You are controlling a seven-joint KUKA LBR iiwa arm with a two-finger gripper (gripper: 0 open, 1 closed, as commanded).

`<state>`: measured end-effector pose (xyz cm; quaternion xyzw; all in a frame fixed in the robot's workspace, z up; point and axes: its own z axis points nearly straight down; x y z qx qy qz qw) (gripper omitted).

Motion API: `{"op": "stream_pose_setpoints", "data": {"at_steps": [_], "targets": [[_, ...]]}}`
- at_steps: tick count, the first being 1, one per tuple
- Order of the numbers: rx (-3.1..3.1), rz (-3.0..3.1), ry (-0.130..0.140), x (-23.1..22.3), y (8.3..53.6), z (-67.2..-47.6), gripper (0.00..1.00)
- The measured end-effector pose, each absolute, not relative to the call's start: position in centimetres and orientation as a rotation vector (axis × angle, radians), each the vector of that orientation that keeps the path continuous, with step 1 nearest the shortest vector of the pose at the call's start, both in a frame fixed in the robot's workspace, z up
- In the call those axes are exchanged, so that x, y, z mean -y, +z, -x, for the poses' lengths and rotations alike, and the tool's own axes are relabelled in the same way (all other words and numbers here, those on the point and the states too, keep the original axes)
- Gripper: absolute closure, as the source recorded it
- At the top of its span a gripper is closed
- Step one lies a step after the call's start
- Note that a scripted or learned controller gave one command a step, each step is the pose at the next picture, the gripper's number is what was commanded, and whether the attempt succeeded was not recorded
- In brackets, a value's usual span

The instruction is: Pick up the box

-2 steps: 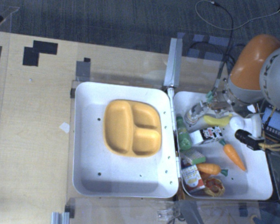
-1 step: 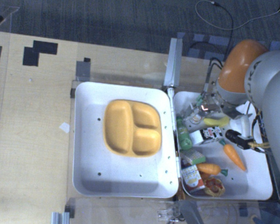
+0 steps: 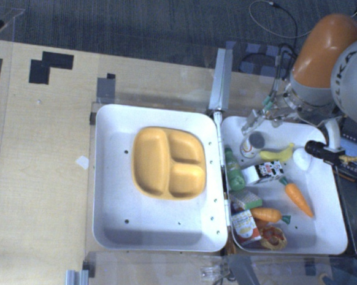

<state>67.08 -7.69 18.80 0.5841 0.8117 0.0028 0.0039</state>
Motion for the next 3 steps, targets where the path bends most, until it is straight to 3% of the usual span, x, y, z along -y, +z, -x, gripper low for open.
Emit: {"op": "stream_pose_setpoints", "data": {"at_steps": [1,3], "targets": [[-2.568,-1.805,0.003,9.29,9.2,-67.01,0.0],[-2.568,-1.805,0.003,9.29,9.16,-67.0,0.0]]}}
